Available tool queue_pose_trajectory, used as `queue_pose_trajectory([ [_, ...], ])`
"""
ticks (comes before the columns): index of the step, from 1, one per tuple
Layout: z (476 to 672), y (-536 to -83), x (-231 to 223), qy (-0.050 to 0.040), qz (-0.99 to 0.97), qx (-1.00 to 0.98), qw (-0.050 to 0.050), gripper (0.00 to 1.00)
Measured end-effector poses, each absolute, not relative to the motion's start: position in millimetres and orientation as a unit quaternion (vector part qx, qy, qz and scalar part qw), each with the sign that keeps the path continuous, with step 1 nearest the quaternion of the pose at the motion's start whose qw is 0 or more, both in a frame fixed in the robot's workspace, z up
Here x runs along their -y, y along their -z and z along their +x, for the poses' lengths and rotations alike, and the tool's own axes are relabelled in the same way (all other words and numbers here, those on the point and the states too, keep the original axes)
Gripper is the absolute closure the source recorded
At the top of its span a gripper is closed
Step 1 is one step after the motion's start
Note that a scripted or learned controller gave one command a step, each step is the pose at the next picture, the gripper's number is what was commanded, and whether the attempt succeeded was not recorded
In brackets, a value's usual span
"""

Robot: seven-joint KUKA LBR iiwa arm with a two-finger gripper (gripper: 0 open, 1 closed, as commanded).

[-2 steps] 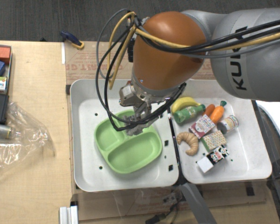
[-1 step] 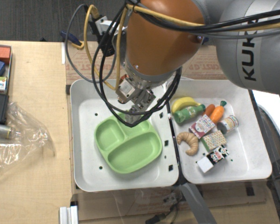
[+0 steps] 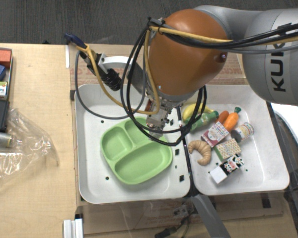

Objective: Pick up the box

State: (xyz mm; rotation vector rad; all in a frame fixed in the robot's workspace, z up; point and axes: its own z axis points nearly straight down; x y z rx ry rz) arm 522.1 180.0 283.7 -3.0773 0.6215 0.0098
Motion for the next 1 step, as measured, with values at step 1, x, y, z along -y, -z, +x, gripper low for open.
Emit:
queue_pose_trajectory([
  [1, 640.9, -318.8, -145.4, -0.0023, -0.994, -0.112, 0.002, 1.00],
])
